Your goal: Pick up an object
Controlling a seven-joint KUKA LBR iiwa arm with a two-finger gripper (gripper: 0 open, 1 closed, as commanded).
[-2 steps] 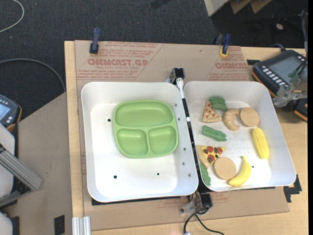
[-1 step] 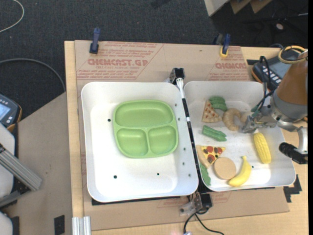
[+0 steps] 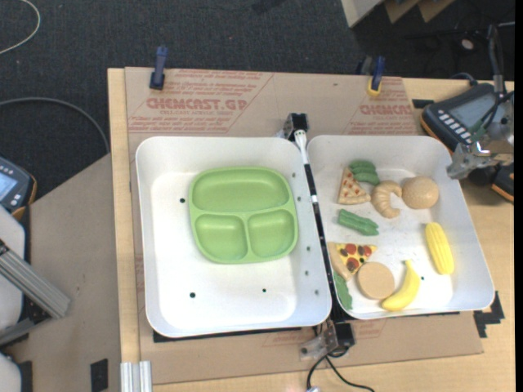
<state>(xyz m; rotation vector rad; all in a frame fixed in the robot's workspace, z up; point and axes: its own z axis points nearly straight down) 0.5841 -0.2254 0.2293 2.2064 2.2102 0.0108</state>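
I am looking at two white bins sitting edge to edge on the bench (image 3: 245,96). The left bin (image 3: 151,243) is carrying a green divided plate (image 3: 243,215), which is leaving open white floor along its left wall and near rim.

The right bin (image 3: 480,272) is crowded. A pizza slice (image 3: 353,188), a croissant (image 3: 387,198) and a bread roll (image 3: 420,193) are lying across the far half. A corn cob (image 3: 440,247) is lying near the right wall. A banana (image 3: 402,288) is curling just beside a round biscuit (image 3: 376,280) by the near rim. The clearest room is showing between the roll and the corn.

What I am taking for the end effector (image 3: 467,160) is hanging as a grey shape at that bin's far right corner. I cannot tell whether it is apart or together, and I am seeing nothing clamped in it.
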